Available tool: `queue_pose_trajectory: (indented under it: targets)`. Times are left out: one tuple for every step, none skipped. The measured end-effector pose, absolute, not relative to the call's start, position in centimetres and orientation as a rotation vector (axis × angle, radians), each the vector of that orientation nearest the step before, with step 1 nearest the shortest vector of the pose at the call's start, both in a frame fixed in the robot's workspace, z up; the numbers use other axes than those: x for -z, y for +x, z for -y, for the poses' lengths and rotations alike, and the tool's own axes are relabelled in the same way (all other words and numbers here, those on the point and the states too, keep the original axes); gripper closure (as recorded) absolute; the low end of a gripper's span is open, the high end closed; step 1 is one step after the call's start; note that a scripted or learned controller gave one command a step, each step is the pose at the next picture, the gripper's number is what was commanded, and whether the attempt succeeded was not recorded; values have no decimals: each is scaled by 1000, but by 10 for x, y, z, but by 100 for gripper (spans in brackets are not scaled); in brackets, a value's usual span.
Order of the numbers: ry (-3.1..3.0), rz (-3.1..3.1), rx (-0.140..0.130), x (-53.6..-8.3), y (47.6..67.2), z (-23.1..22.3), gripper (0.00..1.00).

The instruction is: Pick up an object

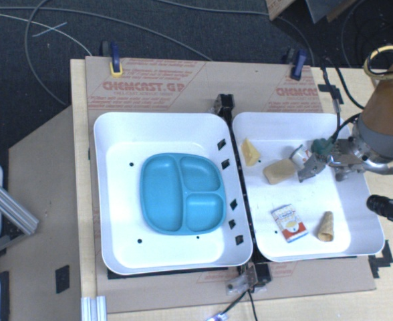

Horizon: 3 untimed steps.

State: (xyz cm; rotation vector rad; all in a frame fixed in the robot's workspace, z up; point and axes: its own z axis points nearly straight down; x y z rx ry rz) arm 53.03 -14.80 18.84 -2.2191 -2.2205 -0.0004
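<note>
The right bin (357,199) holds several small objects: a yellow wedge (250,152), a tan block (279,172), a red and white carton (289,223) and a brown cone (326,227). My gripper (308,162) reaches in from the right over the bin's upper middle, just right of the tan block. A small grey and white piece sits at its fingertips; I cannot tell whether it is held. The left bin (116,146) holds a blue divided plate (182,193).
The arm's grey body with its orange band (387,112) stands over the right bin's far right edge. Black clips (224,103) line the divider between the bins. Cables run across the dark floor behind the bench.
</note>
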Motion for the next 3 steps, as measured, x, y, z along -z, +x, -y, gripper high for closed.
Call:
queue_pose_trajectory:
  targets:
    - [-2217, 2216, -4, -126, 525, 148, 0]
    - [-2218, 2218, -2, -83, 525, 148, 0]
    - [-2220, 2220, 2, -96, 526, 148, 100]
